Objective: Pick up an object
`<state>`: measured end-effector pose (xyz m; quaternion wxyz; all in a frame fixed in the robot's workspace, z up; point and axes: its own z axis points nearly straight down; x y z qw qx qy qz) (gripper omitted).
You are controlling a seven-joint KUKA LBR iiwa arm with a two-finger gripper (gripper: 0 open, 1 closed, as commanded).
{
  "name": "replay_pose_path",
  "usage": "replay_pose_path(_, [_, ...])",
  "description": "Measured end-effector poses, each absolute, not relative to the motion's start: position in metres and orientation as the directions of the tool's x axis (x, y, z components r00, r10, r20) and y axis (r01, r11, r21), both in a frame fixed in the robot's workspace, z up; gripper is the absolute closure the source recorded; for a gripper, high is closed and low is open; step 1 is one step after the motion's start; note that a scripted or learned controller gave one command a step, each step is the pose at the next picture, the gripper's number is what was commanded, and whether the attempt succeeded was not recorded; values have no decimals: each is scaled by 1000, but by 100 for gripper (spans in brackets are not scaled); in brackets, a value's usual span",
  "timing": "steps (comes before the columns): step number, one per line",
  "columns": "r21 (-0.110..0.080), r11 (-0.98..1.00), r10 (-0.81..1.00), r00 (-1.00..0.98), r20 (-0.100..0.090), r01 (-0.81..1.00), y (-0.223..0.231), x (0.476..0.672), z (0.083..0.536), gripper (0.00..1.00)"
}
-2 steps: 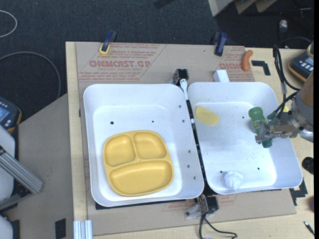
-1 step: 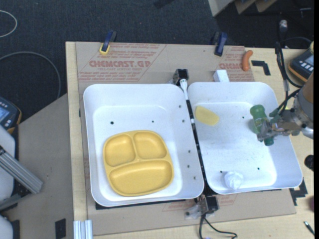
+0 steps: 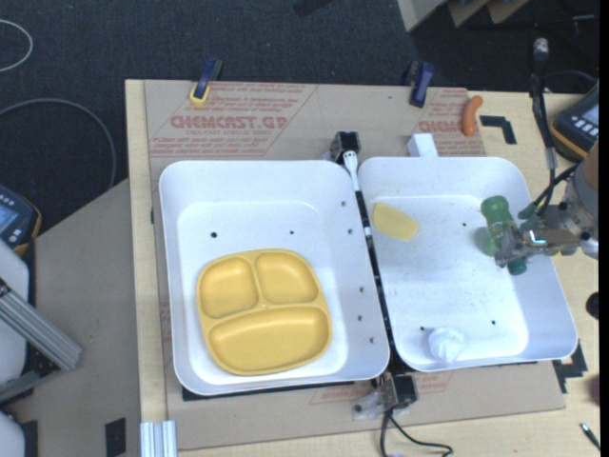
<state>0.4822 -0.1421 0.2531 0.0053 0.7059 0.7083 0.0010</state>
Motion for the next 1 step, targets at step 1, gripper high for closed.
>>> replay_pose_path(1, [11, 4, 1000, -4, -8, 1000, -142, 483, 263, 100])
